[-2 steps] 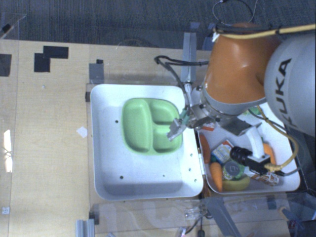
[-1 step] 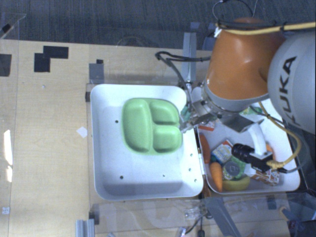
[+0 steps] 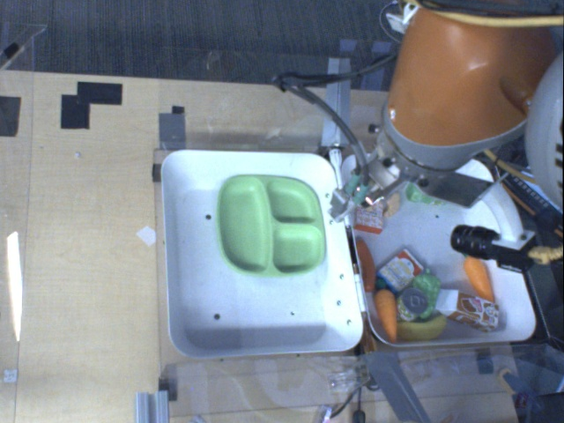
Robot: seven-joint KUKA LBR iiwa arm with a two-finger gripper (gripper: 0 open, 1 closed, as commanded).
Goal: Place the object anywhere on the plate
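Plate, a pale green one split into three compartments, lies flat in the left white bin, toward its upper middle, with bare bin floor all round it and nothing resting on it.

In the camera view the right white bin sits just beside the left one, their rims meeting along the middle. A cluster of toy food fills its lower part: a carrot near the left wall, a second carrot farther right, a green round item between them, a small printed carton just above it, another carton to the right, and a yellow piece along the lower wall. A small red and white packet lies near the upper left corner of that bin.

The arm, its orange band large in the upper right, reaches down over the right bin. The gripper hangs at the shared rim, just beside the plate's right edge and right above the packet. Whether its fingers are apart or together I cannot tell, and nothing is seen held between them. A black cylindrical part juts over the right bin.
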